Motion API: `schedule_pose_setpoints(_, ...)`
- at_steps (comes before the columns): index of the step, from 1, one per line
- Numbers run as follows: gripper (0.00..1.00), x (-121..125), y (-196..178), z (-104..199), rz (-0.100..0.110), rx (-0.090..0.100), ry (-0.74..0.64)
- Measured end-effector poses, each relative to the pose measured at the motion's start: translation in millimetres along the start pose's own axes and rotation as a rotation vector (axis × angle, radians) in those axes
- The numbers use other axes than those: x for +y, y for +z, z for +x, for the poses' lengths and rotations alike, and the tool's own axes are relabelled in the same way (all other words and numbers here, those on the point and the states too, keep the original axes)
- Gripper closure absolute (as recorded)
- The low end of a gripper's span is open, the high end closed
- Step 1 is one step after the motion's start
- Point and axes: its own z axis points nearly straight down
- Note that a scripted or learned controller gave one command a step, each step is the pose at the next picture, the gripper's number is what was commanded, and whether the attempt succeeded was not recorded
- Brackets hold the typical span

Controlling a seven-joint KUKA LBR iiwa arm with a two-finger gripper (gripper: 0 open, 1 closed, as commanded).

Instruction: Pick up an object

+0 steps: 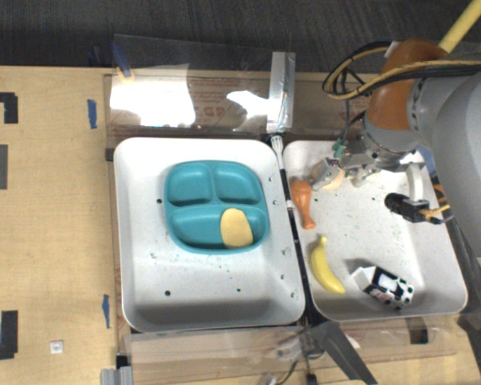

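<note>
Right bin (433, 251) | fingers (342, 169) near carrot (303, 200) | opening: cannot tell | banana (327, 269) apart

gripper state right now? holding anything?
Gripper: cannot be told. It sits at the back of the right bin, close to the orange carrot-like toy; no object seen in its grasp.

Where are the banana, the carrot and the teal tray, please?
banana (327, 269), camera view, middle of its curved body.
carrot (304, 201), camera view, middle of its orange length.
teal tray (190, 184), camera view, upper left compartment.
</note>
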Motion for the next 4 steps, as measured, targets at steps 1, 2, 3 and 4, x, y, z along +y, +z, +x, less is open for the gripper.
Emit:
schedule_pose_setpoints(1, 1.0, 0, -11, 1, 0.004, -0.001, -0.004)
schedule_pose_setpoints(2, 1.0, 11, -106, 46, -0.032, 0.001, -0.15)
schedule_pose_setpoints(3, 1.0, 11, -100, 76, -0.019, 0.005, -0.083)
schedule_pose_setpoints(4, 1.0, 12, -108, 83, -0.022, 0.002, -0.127)
